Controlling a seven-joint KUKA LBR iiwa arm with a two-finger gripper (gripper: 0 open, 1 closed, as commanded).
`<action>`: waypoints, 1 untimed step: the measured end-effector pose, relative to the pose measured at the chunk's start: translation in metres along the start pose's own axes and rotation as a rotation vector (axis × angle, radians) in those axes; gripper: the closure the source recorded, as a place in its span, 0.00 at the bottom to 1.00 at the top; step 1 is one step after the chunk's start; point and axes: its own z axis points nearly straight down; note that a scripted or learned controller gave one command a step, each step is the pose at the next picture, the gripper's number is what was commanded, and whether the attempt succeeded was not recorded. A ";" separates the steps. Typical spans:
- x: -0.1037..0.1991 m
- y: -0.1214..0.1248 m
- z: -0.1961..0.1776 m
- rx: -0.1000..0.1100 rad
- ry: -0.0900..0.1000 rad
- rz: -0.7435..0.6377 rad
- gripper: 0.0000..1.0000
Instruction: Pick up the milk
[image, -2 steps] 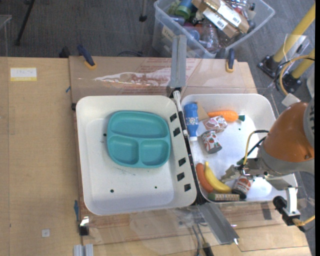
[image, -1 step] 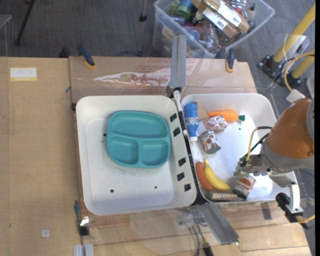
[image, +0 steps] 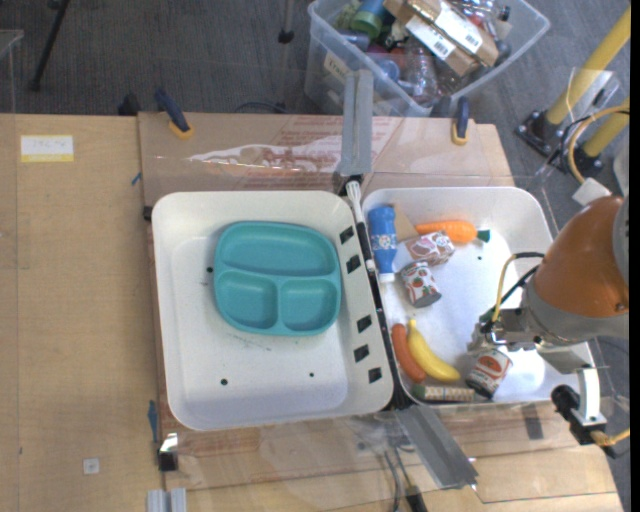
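A: Where is the milk sitting?

B: The milk (image: 383, 238), a blue and white bottle, is lying along the left wall of the right bin (image: 520, 205), toward the far end, with its length running near to far. It is lying just beside the divider between the two bins.

A: And the arm?

B: The arm (image: 590, 275) is reaching in from the right, its orange band hanging over the right bin's right edge. The tool (image: 497, 340) is hovering over the near right part of that bin, right above a small red and white carton (image: 488, 372). It is well apart from the milk.

A: Is the tool pinching anything?

B: I cannot tell; the wrist is covering the fingers, so their spread is not showing.

A: What else is lying in that bin?

B: An orange carrot (image: 447, 230) is resting at the far side, a patterned packet (image: 422, 284) is sitting in the middle just right of the milk, and a banana (image: 428, 358) is lying beside a red sausage (image: 404, 351) at the near left corner.

A: And the left bin?

B: The left bin (image: 190, 330) is holding a teal plate (image: 276, 277) with three compartments. Beyond the bench (image: 70, 300), at the far side, a clear box (image: 425, 45) of mixed items is standing on the floor.
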 end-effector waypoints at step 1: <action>0.031 -0.001 0.011 0.007 0.005 -0.003 0.00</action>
